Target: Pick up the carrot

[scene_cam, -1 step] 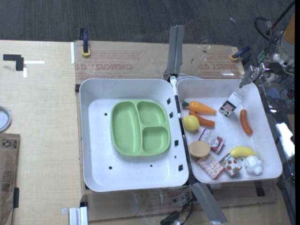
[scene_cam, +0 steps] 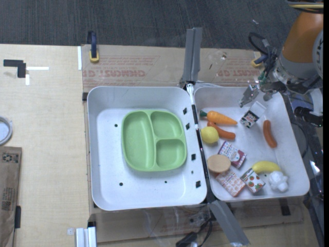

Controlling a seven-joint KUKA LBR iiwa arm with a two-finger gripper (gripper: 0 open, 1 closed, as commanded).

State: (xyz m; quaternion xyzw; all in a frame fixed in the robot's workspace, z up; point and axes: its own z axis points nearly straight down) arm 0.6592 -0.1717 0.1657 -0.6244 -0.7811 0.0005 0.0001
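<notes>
We see the two-finger metal gripper (scene_cam: 250, 98) hanging over the upper part of the right-hand shallow white bin (scene_cam: 295, 153), its thin fingers (scene_cam: 245, 100) spread slightly apart with nothing between them. The grey arm with its orange band (scene_cam: 303, 32) reaches in from the upper right.

Just below the gripper we find a small white carton with dark and red print (scene_cam: 249, 119), and to its right a reddish-brown sausage (scene_cam: 269, 134) lying nearly upright in the view.

To the left of the carton lies the orange carrot with a green leafy top (scene_cam: 222, 118), in the upper left part of the same bin, close to the wall shared with the other bin. Its long axis runs roughly left to right with a slight downward slant; the green top points left toward the divider and the tapered tip points right, toward the carton.

Just under the carrot we see a darker orange-red elongated piece (scene_cam: 224, 133) and a yellow lemon (scene_cam: 209, 135). Further down sit a red and white packet (scene_cam: 232, 154), a tan round disc (scene_cam: 219, 163), a checked pink packet (scene_cam: 231, 182), a small box with strawberry print (scene_cam: 253, 181), a yellow banana (scene_cam: 266, 166) and a white lumpy object (scene_cam: 278, 180).

In the left-hand shallow white bin (scene_cam: 103, 153) rests a light green plastic plate with three compartments (scene_cam: 153, 139).
</notes>
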